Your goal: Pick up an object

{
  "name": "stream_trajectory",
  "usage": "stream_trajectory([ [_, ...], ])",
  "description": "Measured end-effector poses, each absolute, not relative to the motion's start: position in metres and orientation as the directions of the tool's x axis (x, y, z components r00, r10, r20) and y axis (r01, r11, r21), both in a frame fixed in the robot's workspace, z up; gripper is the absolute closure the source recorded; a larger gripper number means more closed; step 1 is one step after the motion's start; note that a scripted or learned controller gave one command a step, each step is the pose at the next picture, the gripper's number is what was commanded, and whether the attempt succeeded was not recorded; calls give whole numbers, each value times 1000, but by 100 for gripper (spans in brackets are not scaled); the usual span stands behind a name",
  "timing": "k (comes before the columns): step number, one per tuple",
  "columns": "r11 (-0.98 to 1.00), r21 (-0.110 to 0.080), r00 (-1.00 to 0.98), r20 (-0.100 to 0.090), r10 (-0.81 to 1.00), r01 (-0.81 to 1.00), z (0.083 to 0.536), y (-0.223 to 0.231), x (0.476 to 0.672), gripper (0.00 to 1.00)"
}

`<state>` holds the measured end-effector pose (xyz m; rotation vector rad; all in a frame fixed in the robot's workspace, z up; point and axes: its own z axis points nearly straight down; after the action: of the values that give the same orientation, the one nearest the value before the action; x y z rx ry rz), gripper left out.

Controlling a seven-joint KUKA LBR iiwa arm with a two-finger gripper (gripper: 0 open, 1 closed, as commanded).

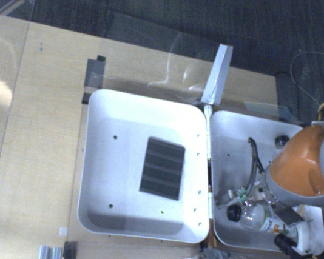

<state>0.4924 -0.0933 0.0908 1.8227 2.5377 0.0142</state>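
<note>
**Dark ribbed pad in the left bin, arm low over the right**

The dark rectangular ribbed pad (163,168), crossed by four raised horizontal bars and matte in finish, lies flat at the centre of the left shallow white plastic bin (103,147), which has rounded corners and a smooth, slightly glossy floor. The grey arm with its rounded orange band (300,164) fills the right of the frame over the right white bin (235,132). Its gripper (247,211), a cluster of metal, black cable and a clear bulbous part, sits low at that bin's lower middle; whether its fingers are apart or together cannot be told. Both bins rest on a pale wood-grain bench (32,135).
</note>
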Motion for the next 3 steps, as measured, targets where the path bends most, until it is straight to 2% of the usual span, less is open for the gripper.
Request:
stream_trajectory([
  [1,322,27,-322,-8,947,946,103,-90,497,100],
  [2,321,26,-321,-9,947,947,103,-91,496,0],
  [3,338,13,-338,-5,941,941,90,-95,538,0],
])
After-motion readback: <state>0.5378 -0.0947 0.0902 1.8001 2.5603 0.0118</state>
